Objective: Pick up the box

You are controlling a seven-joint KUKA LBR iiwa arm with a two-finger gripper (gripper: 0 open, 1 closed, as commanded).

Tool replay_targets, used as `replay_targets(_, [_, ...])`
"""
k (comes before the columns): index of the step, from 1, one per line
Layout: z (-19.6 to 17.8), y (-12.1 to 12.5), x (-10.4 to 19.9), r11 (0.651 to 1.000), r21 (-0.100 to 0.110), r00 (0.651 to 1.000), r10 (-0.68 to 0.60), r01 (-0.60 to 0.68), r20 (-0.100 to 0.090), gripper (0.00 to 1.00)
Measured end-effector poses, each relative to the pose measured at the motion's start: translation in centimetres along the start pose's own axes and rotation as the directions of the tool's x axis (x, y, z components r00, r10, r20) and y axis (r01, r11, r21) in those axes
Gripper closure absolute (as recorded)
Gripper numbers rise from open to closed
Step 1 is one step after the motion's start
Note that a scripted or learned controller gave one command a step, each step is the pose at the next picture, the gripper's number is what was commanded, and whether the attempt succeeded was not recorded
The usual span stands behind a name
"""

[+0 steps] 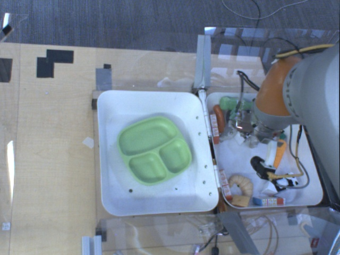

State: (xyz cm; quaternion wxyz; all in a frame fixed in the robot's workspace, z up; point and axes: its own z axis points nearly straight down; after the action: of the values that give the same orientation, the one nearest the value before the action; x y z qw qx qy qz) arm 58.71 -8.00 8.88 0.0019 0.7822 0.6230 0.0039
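Presently my claw [249,137] hangs low in the right bin [313,195], among crowded items; whether it is spread or pinched I cannot tell. The box [214,126] stands against that bin's left wall, beside me. The green tray [154,150] occupies the left bin [106,195].

Even, bright light falls from above on my table [53,142]. The left bin [111,195] glares white, with a soft shadow around the green tray [154,150]. My arm [308,89] looms slightly blurred and darkens the right bin [313,195]. Small items there look fuzzy.
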Motion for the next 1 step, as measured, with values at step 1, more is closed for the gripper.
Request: replay_targets(1, [-9.75, -3.94, 0.11, 0.997, 0.002, 0.997, 0.073, -0.073, 0.003, 0.00])
